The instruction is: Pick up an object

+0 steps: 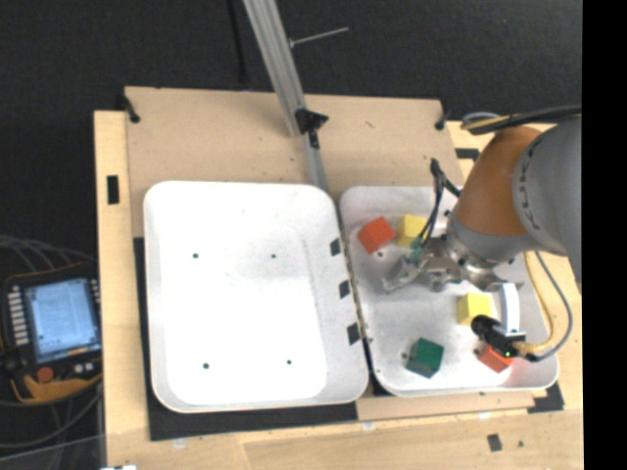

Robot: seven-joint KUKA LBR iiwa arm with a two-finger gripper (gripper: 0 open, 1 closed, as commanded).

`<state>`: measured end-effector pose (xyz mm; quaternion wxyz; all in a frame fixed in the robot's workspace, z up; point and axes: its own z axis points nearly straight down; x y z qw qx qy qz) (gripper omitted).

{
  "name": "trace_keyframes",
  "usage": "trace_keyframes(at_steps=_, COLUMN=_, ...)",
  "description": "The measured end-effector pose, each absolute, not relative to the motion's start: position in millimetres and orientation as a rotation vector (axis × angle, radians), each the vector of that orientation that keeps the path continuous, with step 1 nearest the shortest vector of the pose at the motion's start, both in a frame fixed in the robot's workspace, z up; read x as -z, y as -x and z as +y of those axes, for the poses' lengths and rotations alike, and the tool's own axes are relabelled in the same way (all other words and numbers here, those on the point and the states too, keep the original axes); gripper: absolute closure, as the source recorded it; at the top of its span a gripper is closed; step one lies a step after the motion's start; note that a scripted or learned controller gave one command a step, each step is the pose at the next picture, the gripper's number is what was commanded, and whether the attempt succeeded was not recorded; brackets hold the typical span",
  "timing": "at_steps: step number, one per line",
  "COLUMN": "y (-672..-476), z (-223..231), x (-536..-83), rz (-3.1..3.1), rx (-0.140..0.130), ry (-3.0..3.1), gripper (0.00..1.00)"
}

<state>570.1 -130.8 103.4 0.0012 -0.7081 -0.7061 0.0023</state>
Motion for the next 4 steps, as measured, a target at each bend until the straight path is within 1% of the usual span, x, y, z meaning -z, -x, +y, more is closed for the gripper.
trace_keyframes(at_steps=1, y=-572.1, z=-130.2, x=-117.1, rz=-2.212, rx=0.006, ry=2.233, gripper=1.00)
trace_keyframes(at_steps=2, y=-576.7, z=-128.5, x=-181.0, rz=-2.230, rx=0.008, ry=2.222, gripper=1.00)
trace_keyframes(at_steps=3, y=-578.7, z=-129.6, x=-235.4, rz=-2.230, rx=0.007, ry=2.222, gripper=1.00)
trace_keyframes(at_steps=4, y=-587.3, z=-70.8, x=-230.1, rz=-2.230, rx=0.001, ry=2.214, gripper=1.00)
